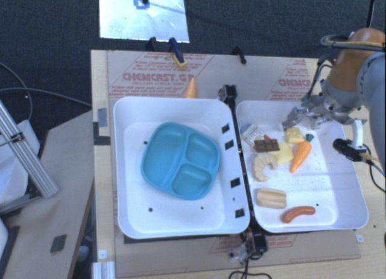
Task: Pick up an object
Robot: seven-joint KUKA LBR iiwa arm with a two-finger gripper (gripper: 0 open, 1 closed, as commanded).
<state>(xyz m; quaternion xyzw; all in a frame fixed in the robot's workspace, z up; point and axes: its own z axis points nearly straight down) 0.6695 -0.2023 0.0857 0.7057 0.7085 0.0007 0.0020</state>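
Note:
The right bin [344, 202] holds several toy foods: a carrot [300, 155], a chocolate bar [266, 146], a croissant [262, 167], a yellow cheese piece [284, 152], a bread roll [271, 197], a sausage [298, 213] and a small packet [249, 132]. A pale yellow piece [294, 134] lies at the far side of the cluster. My gripper [297, 117] hangs low over the bin's far part, just beyond that yellow piece. The view shows nothing held in it.
The left bin [136, 211] carries a blue compartment plate [181, 160]. An orange cone-shaped item [190, 88] lies outside the bins on the board behind them. A black divider with clips [236, 157] runs between the bins. The arm [356, 73] enters from the right.

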